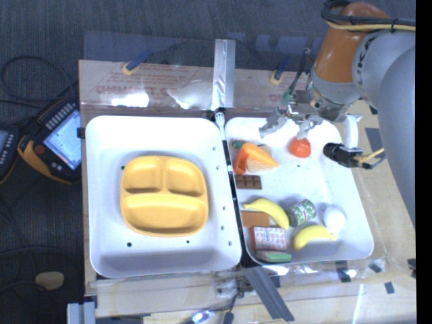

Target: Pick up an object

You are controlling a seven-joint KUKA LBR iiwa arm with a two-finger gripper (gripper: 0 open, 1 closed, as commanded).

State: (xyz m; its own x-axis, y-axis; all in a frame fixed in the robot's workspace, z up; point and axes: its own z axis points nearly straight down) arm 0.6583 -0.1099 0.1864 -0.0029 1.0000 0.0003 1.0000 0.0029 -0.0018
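- Bench [101, 79]: flat brown surface, part covered by clear shiny film along the far side.
- Left bin [94, 201]: white, shallow, resting on the bench; holds a yellow divided tray [164, 196].
- Right bin [351, 201]: white, shallow, just beside the left bin, rims touching along the middle.
- Metal bracket [223, 69]: upright at the far edge, in line with the seam between the bins.
- Two blue-and-yellow clips [135, 63] [277, 75]: on the bench's far side, well apart.
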